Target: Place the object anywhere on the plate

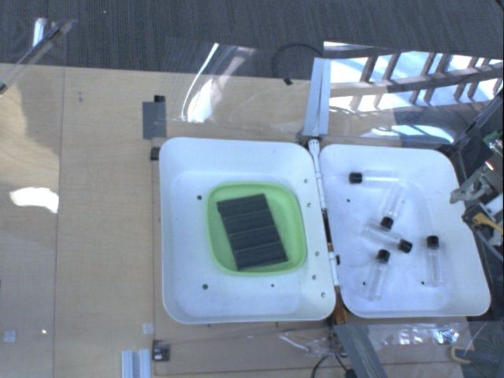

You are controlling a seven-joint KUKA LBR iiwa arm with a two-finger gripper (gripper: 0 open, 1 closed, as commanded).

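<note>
Five clear vials with black caps lie scattered on their sides in the right bin (465, 290), one of them (376, 274) near the middle, while the green plate (295, 219) in the left bin (181, 211) already bears a dark ridged block (252, 231). The gripper (482, 199) sits at the right bin's right edge; whether it is apart or together I cannot tell. The vials look light, stiff, slick and likely to roll, so a grasp across the body beside the cap seems safest.

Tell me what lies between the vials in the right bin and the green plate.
Only the two bins' adjoining rims lie between the vials in the right bin and the green plate in the left bin. A dark ridged block covers the plate's middle, leaving bare green margins.
</note>
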